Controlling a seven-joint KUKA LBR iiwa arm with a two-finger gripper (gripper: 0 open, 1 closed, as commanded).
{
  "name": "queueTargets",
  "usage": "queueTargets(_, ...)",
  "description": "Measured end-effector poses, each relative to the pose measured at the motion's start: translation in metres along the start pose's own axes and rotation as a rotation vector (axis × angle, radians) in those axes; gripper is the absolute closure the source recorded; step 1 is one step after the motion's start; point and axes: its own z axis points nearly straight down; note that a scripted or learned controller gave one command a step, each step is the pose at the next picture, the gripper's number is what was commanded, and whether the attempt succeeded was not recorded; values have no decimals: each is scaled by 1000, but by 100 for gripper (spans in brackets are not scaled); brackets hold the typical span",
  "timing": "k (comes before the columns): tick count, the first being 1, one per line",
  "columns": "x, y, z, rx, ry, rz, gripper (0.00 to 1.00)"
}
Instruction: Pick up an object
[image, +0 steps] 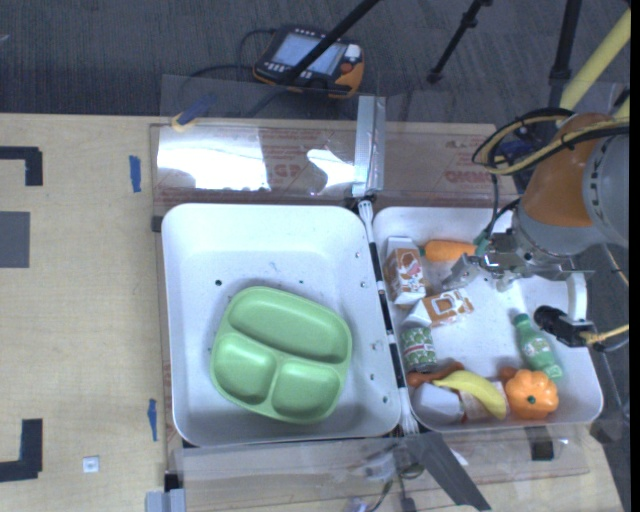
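While the arm (575, 190) reaches in from the right, its end effector (490, 262) sits low over the back of the right bin (580, 405), and from this angle I cannot tell whether it is open or closed. Nothing is visibly caught in it.

Right beside it to the left lies an orange carrot-shaped toy (447, 250), close enough that contact cannot be ruled in or out. Just left of that, a small carton (404, 272) with a red and white label stands against the bin's left wall. In front of the end effector there's a little box (447, 307) with an orange and white pattern, lying tilted. Moving forward, a green can (417, 346) sits near the left wall, and a green bottle (537, 347) lies over on the right side, well apart from the can. At the front, a yellow banana (472, 390) rests across a white cup (437, 400), and a small orange pumpkin (531, 394) sits just beside the banana's right end.

Across the divider, the left bin (190, 250) carries a green divided plate (281, 352) with three compartments, set toward the front. Both bins sit on the pale wooden worktop (75, 300), and beyond the back edge a black handheld controller (307, 60) lies on the floor.
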Motion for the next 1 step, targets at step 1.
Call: queueTargets(1, -25, -43, 13, -8, -2, -173, 0)
